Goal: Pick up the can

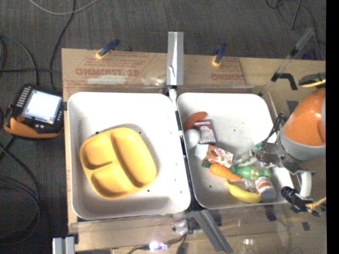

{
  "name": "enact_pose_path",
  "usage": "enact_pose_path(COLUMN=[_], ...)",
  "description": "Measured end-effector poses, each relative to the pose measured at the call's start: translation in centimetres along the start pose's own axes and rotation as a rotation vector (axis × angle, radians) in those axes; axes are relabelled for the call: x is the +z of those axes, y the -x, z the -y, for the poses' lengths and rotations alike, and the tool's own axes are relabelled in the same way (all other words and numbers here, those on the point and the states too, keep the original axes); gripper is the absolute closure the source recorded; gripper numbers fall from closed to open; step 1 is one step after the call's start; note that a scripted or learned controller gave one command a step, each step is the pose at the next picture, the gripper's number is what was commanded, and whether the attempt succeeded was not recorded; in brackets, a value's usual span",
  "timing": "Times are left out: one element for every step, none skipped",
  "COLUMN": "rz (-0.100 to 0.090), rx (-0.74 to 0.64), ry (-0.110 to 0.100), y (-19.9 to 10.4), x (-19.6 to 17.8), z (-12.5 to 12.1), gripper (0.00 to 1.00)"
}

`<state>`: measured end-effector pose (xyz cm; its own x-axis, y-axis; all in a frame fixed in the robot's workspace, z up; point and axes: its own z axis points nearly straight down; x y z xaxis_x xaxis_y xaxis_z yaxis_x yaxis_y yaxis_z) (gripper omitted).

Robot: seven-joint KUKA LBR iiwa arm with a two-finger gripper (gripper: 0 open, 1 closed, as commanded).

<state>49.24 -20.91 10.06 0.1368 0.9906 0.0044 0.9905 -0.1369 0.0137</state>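
Here's the can [264,187], small, lying on its side with a red-and-white label and a grey metal end. It sits in the right bin [222,100], down in the near right corner, touching the banana [242,193] and just below the green bottle [253,172].

- Two white bins sit side by side on a bench.
- The left bin [79,194] holds a yellow divided plate [117,161].
- The right bin [238,103] holds a banana [242,192], carrot [221,170], hot dog [194,119] and a can [265,187], near right.
- The arm [307,126] reaches in from the right.
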Motion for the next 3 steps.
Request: enact_pose_path(rz=[-0.003, -0.004, 0.008], rx=[0.031, 0.023, 0.097], ry=[0.003, -0.009, -0.004], y=[-1.8, -2.9, -7.8], x=[1.0, 1.3, 1.2], z=[-11.2, -17.2, -12.6], gripper=[0.00, 0.00, 0.00])
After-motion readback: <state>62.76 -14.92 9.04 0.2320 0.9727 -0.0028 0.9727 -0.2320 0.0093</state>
